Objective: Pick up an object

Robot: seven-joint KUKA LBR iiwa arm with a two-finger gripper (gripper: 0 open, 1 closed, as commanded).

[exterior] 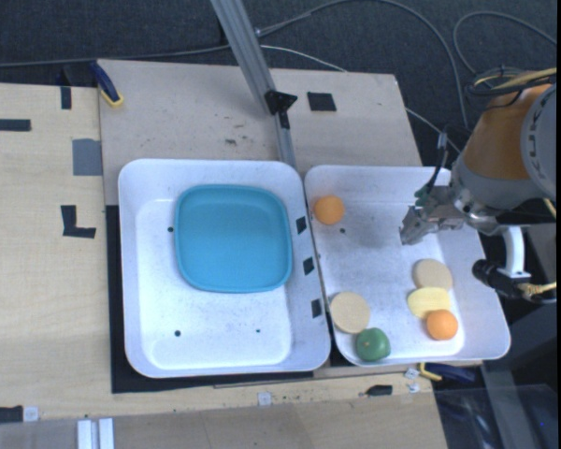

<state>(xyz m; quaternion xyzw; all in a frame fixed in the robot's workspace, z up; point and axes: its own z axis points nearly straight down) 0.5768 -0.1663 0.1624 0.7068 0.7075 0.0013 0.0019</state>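
Inside right bin (393,187): two orange balls (328,210), six items.

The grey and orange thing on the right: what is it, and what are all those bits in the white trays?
It is a robot arm, seen by one camera fixed above the bench and looking down at a slant. At its end sits a two-finger gripper, poised over the right bin. I see nothing between its fingers.

The right bin holds small pieces: an orange ball near its left wall, a tan disc and a green ball at the lower left, and a beige piece, a yellow piece and a second orange ball at the lower right.

The left bin holds a blue plate.
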